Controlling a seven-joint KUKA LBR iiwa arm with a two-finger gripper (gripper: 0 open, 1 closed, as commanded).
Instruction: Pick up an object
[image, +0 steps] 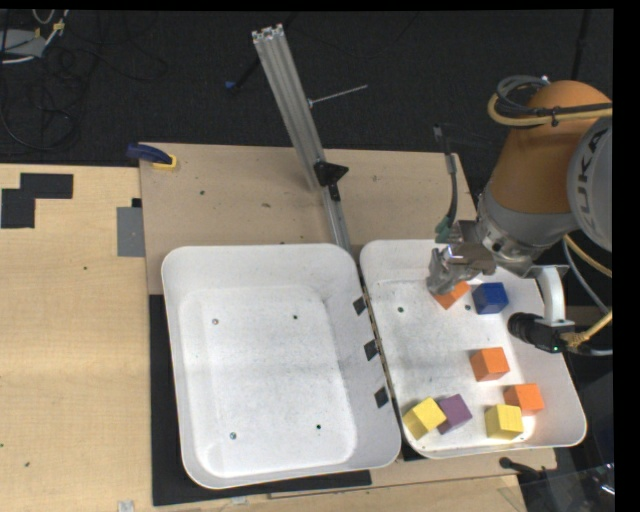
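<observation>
Blocks are scattered across the right bin (400, 262), where the gripper (447, 272) is seen lowered over an orange block (452, 293) near the bin's far end. The block's upper part is covered by the gripper's body, so whether the jaws are closed on it or merely set around it cannot be told from this angle; it appears to lie at or just under the fingertips.

A blue block (489, 298) is placed just beside the orange one, on the side away from the left bin (200, 262). Further toward the right bin's near end, a second orange block (489, 363), a third orange block (526, 397), two yellow blocks (425, 415) (503, 421) and a purple block (454, 410) are grouped, well apart from the gripper.

The pick is judged to be at the grasp stage, with nothing yet lifted clear. Failure could be caused by a shallow or off-centre hold: the tilted orange block may be squeezed out sideways as the jaws close, or dropped once it is raised. The blue neighbour could also be clipped by a finger and pushed along the bin floor. A descent pressed too far would drive the fingertips against the floor of the right bin.
</observation>
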